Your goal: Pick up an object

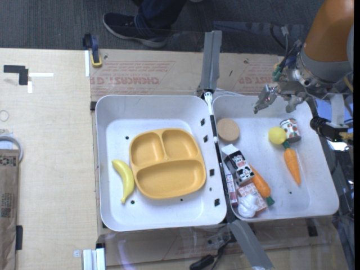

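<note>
Nearest to you, in the right bin, lies a crumpled white packet beside a small carton and a carrot. A second carrot lies to its right, its top touching a yellow lemon; a small can is just beside. A round cork disc lies left of them. In the left bin you see a yellow divided plate and a banana. At the far edge the gripper hangs above the right bin, its fingers apart, holding nothing.
</note>
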`<action>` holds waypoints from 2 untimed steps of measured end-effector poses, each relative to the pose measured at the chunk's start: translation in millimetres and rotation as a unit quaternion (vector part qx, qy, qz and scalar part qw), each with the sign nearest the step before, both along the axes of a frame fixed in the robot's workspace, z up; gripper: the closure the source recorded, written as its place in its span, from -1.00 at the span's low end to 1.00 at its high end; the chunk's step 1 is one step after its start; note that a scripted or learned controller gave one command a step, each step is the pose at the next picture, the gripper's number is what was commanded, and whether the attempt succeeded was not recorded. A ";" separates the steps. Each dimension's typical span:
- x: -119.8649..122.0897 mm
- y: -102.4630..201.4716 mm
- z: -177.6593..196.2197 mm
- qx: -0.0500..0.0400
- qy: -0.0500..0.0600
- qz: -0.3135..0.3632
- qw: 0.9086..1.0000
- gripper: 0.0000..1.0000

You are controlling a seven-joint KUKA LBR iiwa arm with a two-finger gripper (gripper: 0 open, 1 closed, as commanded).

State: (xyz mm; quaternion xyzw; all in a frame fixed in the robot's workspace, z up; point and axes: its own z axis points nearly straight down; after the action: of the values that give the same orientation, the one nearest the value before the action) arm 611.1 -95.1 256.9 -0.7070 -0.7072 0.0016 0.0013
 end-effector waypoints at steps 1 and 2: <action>-50.9 -54.7 -91.0 0.000 0.000 -0.035 0.999 -1.00; -61.3 -102.1 -166.3 0.000 -0.001 -0.064 0.998 -1.00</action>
State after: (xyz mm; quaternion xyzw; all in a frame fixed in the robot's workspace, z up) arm 549.8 -197.2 90.6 -0.7508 -0.6606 0.0007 0.0011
